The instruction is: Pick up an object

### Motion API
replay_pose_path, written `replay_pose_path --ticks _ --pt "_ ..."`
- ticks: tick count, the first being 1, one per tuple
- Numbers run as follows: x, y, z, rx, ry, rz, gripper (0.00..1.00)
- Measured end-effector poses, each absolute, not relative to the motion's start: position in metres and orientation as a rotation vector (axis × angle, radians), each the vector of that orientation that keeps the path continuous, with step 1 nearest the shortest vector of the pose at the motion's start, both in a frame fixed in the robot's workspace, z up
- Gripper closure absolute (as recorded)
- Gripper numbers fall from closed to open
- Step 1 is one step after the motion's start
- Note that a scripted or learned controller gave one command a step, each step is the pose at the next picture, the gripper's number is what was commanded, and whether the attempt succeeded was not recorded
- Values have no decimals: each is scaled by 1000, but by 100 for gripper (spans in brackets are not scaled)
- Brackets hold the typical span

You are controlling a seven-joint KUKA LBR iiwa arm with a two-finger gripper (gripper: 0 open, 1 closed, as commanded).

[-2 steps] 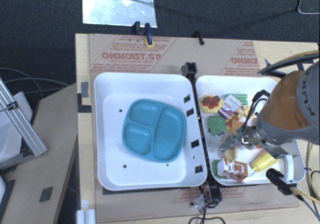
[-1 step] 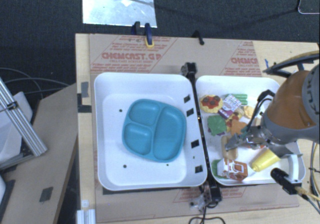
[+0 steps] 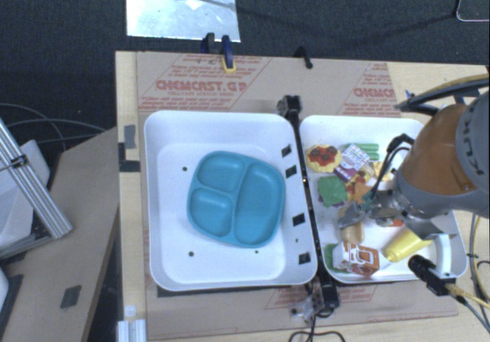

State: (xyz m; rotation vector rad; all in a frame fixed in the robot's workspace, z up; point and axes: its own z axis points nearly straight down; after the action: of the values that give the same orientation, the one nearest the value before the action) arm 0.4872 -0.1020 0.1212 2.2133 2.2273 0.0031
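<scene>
A: Report the layout
B: Two white bins sit side by side on the surface (image 3: 191,76). The left bin (image 3: 164,203) carries a blue divided plate (image 3: 233,199), lying flat near its middle. The right bin (image 3: 321,130) carries a loose heap of small items

A: Itemise the heap
B: At the top, a yellow piece with red marking (image 3: 323,157), and just beside it a crinkled wrapper (image 3: 354,157) with a green strip (image 3: 367,148) behind. Below those, a dark green piece (image 3: 331,192). Near the front wall, an orange-and-white carton (image 3: 358,258), and to its right a yellow cylinder (image 3: 406,244) lying tilted

A: Arm position?
B: The arm (image 3: 444,153) enters from the right and hangs over the right bin, its orange band above the wrist. The gripper (image 3: 361,209) points left into the heap, low among the items, just right of the dark green piece and above the carton

A: Gripper state?
B: Cannot tell; the tips are lost against the clutter, and no item is seen clearly between them

A: Anything lifted?
B: Nothing appears raised; every item reads as resting in the bin
</scene>
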Motion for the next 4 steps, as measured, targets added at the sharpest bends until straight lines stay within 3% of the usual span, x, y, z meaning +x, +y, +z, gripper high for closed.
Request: replay_pose_path --ticks 1,2,3,4 --pt "488 -103 132 2210 2228 5 100" --pt "488 -56 187 2208 2229 9 100" --pt "550 26 229 2202 2235 15 100" --pt "484 34 225 2222 2226 -2 100"
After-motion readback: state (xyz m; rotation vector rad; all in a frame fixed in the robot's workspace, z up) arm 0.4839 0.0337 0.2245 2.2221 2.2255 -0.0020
